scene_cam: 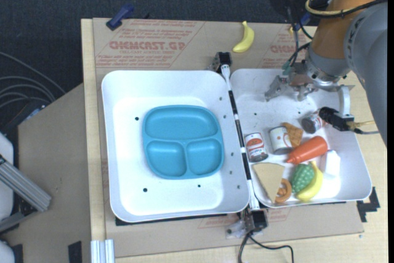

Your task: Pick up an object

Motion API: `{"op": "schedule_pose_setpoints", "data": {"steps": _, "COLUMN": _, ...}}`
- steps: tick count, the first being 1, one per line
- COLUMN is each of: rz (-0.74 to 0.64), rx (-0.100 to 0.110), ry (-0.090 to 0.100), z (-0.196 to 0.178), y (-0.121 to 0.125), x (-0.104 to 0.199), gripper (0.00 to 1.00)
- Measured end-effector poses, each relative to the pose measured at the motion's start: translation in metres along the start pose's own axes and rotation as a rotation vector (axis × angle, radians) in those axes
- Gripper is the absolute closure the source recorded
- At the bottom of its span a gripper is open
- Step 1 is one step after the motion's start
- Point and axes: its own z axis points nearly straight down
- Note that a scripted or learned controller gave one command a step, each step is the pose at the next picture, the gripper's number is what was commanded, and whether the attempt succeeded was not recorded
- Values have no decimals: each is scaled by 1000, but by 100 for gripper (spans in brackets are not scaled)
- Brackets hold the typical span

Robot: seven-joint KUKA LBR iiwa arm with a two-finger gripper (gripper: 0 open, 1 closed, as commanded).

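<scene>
My gripper (pixel 288 90) hangs over the back of the right bin (pixel 261 86), its fingers spread open above bare bin floor with nothing between them. The objects lie nearer the front of this bin: a red-labelled can (pixel 255 146), a silver can (pixel 280 138), an orange carrot (pixel 306 149), a small orange-brown piece (pixel 293 132), a green item (pixel 301 175), a yellow banana (pixel 315 185), a tan wedge (pixel 267 175), a brown pretzel (pixel 284 191) and a white block (pixel 333 163). A small dark item (pixel 309 125) lies just behind the carrot.
The left bin (pixel 120 132) holds a blue compartment plate (pixel 183 140). A second yellow banana (pixel 244 39) lies on the bench behind the bins, and a blue object (pixel 120 16) sits at the bench's back left corner. The arm's grey body fills the upper right.
</scene>
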Motion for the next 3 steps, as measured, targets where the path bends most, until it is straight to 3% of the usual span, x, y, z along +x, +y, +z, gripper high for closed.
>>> {"op": "schedule_pose_setpoints", "data": {"steps": 3, "rz": 1, "rx": -3, "ry": -2, "z": 0, "y": 0, "x": -13, "gripper": 0}}
